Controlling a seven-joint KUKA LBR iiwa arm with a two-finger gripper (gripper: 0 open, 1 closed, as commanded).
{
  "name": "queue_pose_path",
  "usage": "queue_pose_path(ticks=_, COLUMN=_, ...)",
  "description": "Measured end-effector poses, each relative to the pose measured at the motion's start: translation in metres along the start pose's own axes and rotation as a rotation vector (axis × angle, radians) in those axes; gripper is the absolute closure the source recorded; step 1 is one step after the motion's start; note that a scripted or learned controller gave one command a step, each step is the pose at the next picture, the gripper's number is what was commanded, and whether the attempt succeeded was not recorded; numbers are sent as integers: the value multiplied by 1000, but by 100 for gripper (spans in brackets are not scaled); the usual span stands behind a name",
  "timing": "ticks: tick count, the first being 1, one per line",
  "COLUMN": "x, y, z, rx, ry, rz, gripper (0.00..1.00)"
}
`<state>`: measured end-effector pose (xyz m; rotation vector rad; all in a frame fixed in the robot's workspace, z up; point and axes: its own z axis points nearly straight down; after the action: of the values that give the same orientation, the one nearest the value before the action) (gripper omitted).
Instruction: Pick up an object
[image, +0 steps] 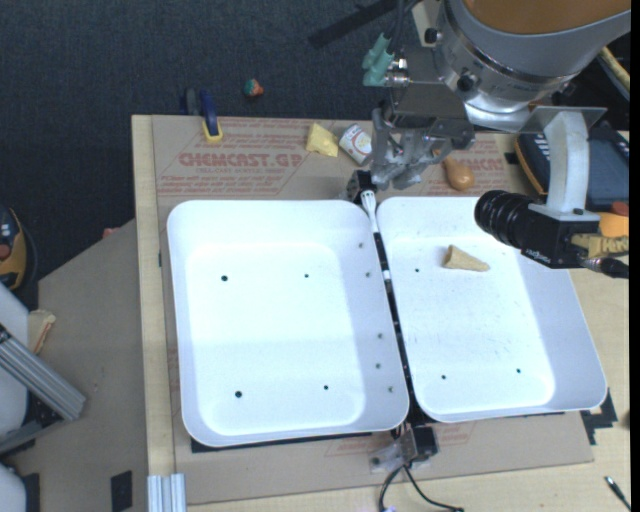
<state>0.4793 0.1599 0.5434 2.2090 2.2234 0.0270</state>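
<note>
A small tan wedge (465, 260) lies in the right white bin (560, 350), toward its back. Nothing lies in the left white bin (200, 330). My gripper (405, 165) hangs from the grey arm over the back rim where the two bins meet, up and to the left of the wedge and apart from it. No object shows under the gripper.
Behind the bins on the brown board lie a yellow piece (322, 140), a white and red item (355, 143) and an orange-brown lump (459, 175). A black cylinder (512, 222) juts over the right bin's back right. A blue and yellow clamp (210, 115) sits at the board's back left.
</note>
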Motion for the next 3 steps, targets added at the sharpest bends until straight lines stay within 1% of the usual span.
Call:
queue_pose_path(ticks=1, x=67, y=31, z=108, rx=29, ry=-11, rz=0, gripper=100)
queue_pose_path(ticks=2, x=63, y=30, z=196, rx=30, ry=-12, rz=8, gripper=100)
queue_pose_path(ticks=3, x=16, y=8, z=126, rx=11, ry=-5, rz=11, gripper=100)
